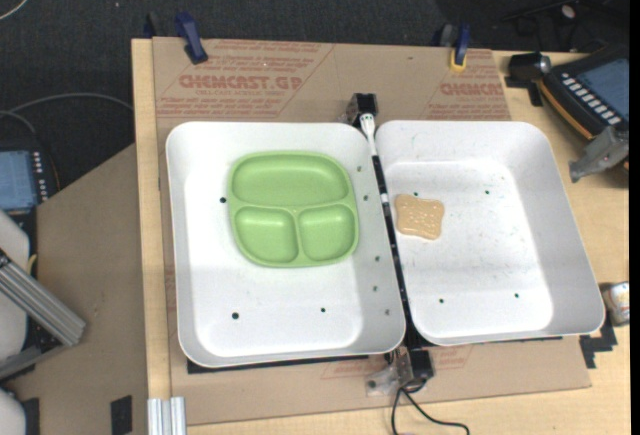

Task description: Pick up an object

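A tan, toast-like slice (418, 217) lies flat in the right bin (520, 163), close to its left wall. A light green divided plate (293, 208) with three compartments sits in the upper middle of the left bin (200, 253).
The two white bins meet along a black seam (385, 223) in the middle. They rest on a cardboard sheet (300, 73) held by blue and yellow clamps at the back. Equipment stands at the right edge (600, 103) and at the lower left (30, 313).
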You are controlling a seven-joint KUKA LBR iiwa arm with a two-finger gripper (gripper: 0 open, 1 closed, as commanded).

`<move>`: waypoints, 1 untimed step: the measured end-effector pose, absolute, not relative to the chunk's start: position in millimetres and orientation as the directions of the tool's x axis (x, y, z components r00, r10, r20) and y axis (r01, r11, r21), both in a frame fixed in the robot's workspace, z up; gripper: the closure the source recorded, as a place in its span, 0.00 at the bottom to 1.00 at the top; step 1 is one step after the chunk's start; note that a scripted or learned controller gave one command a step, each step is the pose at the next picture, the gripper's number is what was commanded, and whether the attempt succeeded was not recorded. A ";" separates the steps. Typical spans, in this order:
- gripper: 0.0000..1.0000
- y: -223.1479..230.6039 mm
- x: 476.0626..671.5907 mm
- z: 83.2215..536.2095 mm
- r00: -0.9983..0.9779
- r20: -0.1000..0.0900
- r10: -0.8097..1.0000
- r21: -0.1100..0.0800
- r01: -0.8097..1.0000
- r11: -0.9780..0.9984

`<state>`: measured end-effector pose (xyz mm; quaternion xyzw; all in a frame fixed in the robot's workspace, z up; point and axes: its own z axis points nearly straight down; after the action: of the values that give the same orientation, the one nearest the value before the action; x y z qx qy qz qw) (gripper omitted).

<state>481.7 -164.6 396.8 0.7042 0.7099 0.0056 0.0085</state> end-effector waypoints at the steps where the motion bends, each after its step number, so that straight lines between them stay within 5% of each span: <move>1: 0.00 -26.0 480.6 478.5 -0.018 0.003 1.000 0.014 1.000 0.018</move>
<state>480.6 -26.0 478.5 0.7008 0.7133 0.0059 0.0037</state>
